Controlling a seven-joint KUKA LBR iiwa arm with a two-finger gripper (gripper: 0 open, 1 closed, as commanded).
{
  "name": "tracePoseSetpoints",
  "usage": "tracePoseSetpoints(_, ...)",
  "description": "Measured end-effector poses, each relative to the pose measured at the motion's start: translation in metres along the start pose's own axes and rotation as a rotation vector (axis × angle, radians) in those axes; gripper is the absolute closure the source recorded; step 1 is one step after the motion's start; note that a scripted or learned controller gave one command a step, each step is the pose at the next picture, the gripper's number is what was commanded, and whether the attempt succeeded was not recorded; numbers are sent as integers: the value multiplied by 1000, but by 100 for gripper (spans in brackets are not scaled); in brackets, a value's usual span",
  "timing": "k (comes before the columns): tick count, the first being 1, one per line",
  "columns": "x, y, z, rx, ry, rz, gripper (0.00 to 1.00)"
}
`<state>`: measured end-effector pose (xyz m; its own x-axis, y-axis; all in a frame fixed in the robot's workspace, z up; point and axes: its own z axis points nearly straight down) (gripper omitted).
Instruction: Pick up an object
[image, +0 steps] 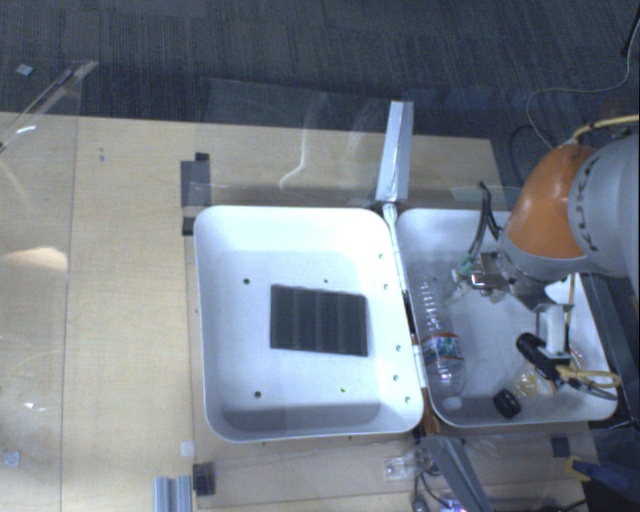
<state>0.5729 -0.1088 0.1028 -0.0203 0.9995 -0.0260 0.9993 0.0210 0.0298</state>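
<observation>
A clear plastic bottle (438, 342) with a blue label lies along the left wall of the right bin (470, 222). Near that bin's front edge sit a small black object (507, 403) and, just right of it, a small clear object (528, 385). My gripper (484, 272) hangs over the back half of the right bin, right of the bottle's far end and apart from it. The grey arm with its orange band (545, 212) hides part of the bin's right side. A dark ribbed rectangular object (319, 321) lies flat in the middle of the left bin (225, 300).
A raised wall (400, 290) divides the two bins. A metal post (395, 150) stands behind where they meet. Light wooden bench (110, 300) stretches to the left of the bins.
</observation>
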Motion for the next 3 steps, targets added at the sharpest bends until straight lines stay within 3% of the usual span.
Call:
tracePoseSetpoints(1, 0, 0, 0, 1, 0, 0, 0)
tracePoseSetpoints(2, -31, 49, 16, 18, 23, 17, 0)
tracePoseSetpoints(3, -20, 4, 11, 6, 11, -224, 0)
